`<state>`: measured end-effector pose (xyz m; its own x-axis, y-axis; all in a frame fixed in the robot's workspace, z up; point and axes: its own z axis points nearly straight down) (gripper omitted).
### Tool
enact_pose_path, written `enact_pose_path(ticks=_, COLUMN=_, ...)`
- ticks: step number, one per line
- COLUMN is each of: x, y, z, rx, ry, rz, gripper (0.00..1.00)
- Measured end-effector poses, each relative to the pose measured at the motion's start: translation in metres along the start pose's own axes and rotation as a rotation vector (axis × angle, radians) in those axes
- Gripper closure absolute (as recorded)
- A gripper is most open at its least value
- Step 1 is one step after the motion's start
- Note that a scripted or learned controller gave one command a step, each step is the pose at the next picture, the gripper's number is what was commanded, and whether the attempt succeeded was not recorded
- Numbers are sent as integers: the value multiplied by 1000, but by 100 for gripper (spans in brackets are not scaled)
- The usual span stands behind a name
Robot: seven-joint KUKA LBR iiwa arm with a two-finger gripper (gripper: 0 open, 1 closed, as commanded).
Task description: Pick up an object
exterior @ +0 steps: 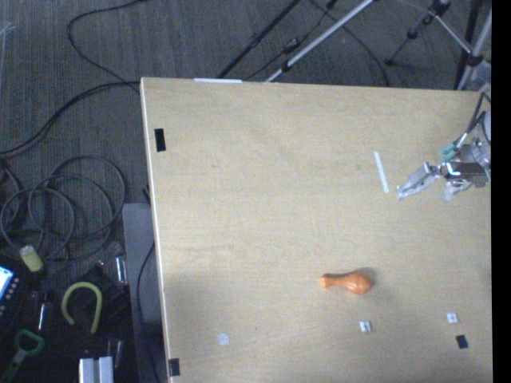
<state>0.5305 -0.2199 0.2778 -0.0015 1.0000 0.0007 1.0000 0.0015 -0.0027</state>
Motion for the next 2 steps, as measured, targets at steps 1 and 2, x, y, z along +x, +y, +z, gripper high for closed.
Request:
enact_pose_path(ticks=1, x=-2, y=56, z=81, rx=0, ry=-1, rz=-134, gripper=0)
enact_pose_path(ticks=2, x=-4, y=115, z=133, rx=-1, ry=-4, rz=-147, gripper=0)
